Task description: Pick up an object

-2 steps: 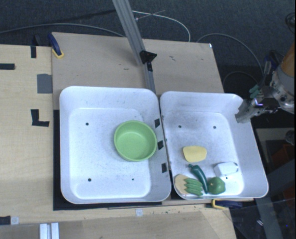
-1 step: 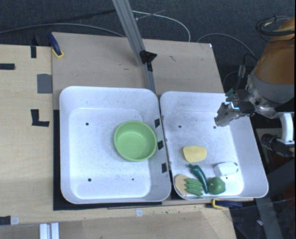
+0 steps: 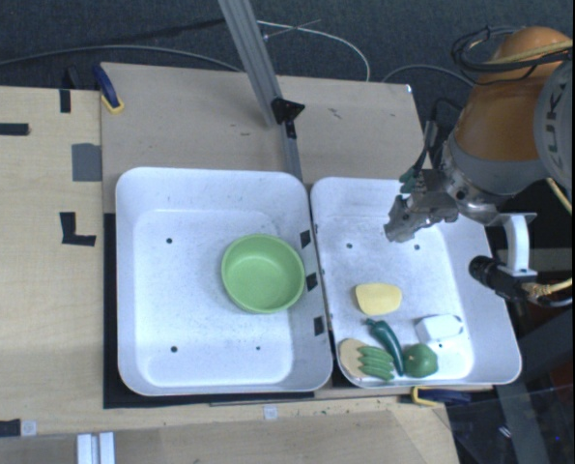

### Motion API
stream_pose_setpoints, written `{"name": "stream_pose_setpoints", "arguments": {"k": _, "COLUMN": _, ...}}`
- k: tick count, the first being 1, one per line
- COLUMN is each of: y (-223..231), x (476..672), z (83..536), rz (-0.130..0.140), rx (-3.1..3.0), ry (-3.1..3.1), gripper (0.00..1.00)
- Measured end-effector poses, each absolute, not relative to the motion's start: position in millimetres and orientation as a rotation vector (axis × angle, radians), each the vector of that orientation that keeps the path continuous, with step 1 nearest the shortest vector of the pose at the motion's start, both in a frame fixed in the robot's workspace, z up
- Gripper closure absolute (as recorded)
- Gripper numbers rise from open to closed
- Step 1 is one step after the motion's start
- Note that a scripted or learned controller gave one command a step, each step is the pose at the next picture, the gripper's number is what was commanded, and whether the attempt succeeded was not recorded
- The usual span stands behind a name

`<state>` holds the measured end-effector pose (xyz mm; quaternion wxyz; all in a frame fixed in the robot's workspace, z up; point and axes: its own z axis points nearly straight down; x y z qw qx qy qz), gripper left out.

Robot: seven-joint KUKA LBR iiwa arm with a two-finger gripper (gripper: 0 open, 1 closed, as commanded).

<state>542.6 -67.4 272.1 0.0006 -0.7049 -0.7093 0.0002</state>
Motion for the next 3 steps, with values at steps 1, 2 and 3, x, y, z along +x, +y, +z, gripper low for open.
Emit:
{"name": "stream_pose_setpoints", "arguments": {"k": 1, "y": -17, "x": 533.7, "z": 254, "rz": 0.003, "rx": -2.212, "ry": -2.226, "gripper": 1.0}}
{"name": "stream_pose_setpoints", "arguments": {"k": 2, "y": 41, "x": 529.5, "z": 248, "rz": 0.002, "rx": -2.211, "ry": -2.228, "gripper": 1.0}}
{"name": "stream_pose_setpoints", "arguments": {"k": 3, "y": 90, "x": 535.5, "z": 224, "rz": 0.006, "rx": -2.212, "ry": -2.225, "gripper": 1.0}}
